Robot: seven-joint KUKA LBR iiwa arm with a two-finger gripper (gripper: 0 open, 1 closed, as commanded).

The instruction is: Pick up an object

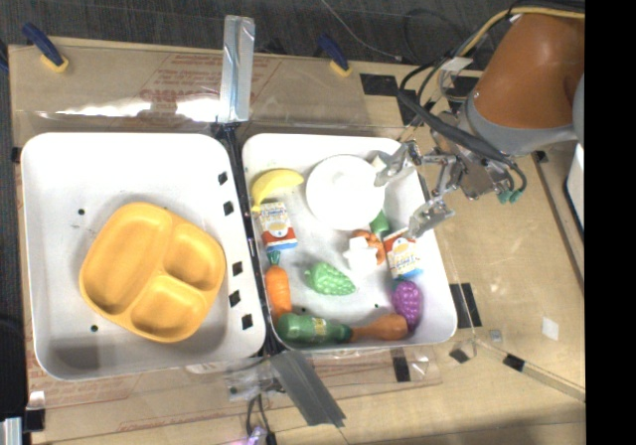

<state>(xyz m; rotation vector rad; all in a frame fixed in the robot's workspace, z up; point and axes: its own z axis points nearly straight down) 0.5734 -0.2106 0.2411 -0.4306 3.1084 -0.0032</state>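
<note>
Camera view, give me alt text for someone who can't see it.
A grey robot arm's open pincer hovers over the right bin, which holds a white plate, a banana, a carrot, purple grapes and other toy food. The left bin holds a yellow divided tray.

Open gripper [409, 192] above right bin [438, 286] (toy food inside), nothing held

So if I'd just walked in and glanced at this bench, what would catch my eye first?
Probably the big yellow divided tray lying alone in the left bin. Next, the jumble of toy food in the right bin: a banana, a white plate, a carrot and purple grapes. Then the arm's orange band at the right, with the open gripper poised over that bin's right side.
</note>
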